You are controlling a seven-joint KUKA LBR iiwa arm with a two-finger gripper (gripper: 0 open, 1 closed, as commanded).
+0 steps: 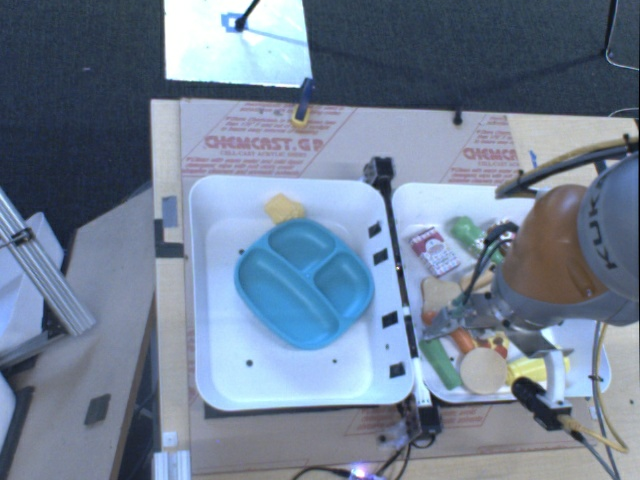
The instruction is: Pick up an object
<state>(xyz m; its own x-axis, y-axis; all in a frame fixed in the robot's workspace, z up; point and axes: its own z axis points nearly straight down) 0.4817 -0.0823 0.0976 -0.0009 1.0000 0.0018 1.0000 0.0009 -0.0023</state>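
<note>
Objects crowd the right bin, partly hidden under the arm. At six o'clock, a round tan disc shows. I cannot tell the hand's state.

The arm covers much of the right bin and runs off the picture's right edge. Beneath it, the tool is too small and shadowed to read among the toys.

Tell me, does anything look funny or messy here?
A little. The blue divided plate sits crooked in the left bin, with a yellow piece loose beside it. The right bin holds jumbled toy food.
</note>
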